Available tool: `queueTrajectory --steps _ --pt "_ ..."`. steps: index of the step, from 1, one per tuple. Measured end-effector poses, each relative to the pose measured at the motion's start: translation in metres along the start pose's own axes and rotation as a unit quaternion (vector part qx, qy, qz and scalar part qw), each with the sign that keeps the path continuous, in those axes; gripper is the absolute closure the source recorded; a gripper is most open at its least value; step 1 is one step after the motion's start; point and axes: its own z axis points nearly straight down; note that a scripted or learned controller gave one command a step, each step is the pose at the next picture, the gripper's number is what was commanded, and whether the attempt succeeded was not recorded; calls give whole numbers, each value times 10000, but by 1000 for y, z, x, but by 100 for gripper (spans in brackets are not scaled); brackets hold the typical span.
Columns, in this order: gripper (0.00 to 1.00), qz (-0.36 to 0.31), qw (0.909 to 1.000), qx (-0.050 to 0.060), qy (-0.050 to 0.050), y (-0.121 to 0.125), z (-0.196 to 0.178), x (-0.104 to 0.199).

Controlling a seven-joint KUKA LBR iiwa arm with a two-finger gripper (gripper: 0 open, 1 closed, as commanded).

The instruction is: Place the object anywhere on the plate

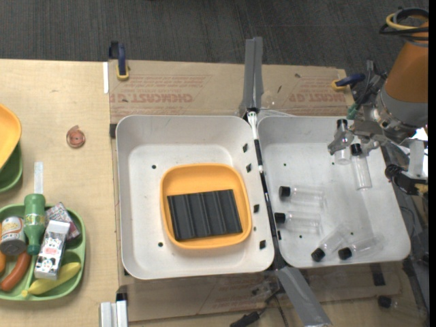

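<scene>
An orange plate with rounded corners sits in the middle of the left bin. A dark grey ridged slab lies flat on it and covers most of its floor. In the right bin lie several clear plastic bottles with black caps, among them one at the left and one near the front. My gripper hovers over the right bin's far right corner. A clear bottle shows directly below it, its black cap right at the gripper; whether it is held or lying in the bin is unclear.
A metal divider runs between the bins at the back. On the wooden table to the left stand a green tray of toy food and a yellow bowl. Clamps hold the cardboard behind the bins.
</scene>
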Motion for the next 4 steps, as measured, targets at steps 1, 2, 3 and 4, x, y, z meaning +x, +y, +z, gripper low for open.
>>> queueTrajectory --steps 1,2,3,4 --pt "100 -934 9956 -13 -4 58 -19 31" --pt "100 -2529 9675 -18 -5 68 -2 -30" --pt "100 -3530 9356 -28 -11 72 -47 -58" --pt "100 -4506 8927 -35 -14 72 -80 -57"
